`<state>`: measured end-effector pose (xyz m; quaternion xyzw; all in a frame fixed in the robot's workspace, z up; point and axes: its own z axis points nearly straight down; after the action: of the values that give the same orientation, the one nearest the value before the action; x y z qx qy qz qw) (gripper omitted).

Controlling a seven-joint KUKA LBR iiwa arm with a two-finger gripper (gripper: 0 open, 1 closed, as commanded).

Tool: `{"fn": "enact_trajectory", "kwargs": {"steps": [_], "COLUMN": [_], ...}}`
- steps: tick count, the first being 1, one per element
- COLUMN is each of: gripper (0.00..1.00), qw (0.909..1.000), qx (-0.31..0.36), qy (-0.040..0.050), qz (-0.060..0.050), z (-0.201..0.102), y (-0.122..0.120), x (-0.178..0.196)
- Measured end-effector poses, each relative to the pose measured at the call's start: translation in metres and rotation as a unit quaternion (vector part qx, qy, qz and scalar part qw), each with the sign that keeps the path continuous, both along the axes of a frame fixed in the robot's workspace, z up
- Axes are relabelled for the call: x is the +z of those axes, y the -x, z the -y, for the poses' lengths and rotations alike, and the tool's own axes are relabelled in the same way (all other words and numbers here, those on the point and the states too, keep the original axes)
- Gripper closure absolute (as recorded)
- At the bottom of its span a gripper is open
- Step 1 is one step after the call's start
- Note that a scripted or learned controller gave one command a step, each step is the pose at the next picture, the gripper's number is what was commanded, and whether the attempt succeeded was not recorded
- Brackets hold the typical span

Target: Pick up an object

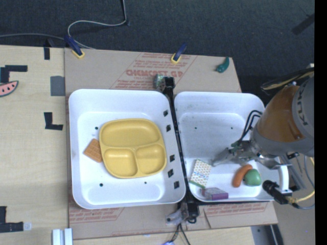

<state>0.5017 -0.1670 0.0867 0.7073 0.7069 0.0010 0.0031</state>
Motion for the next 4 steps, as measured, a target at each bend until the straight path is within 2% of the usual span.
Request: {"fn": "enact_trajectory", "kwargs": {"steps": [1, 2, 3, 4], "gripper": [0.00, 1.00, 0.00, 0.00], "qw": [1.0000, 1.0000, 1.0000, 1.0000], "qx": [0.001, 0.000, 0.000, -0.001], "qy": [0.0007, 0.0012, 0.0010, 0.0013], "qz": [0.002, 0.002, 0.002, 0.000], "z": [-0.002, -0.001, -0.001, -0.013], "y": [0.015, 0.015, 0.015, 0.017], "x": [0.000, 0.010, 0.010, 0.000]}}
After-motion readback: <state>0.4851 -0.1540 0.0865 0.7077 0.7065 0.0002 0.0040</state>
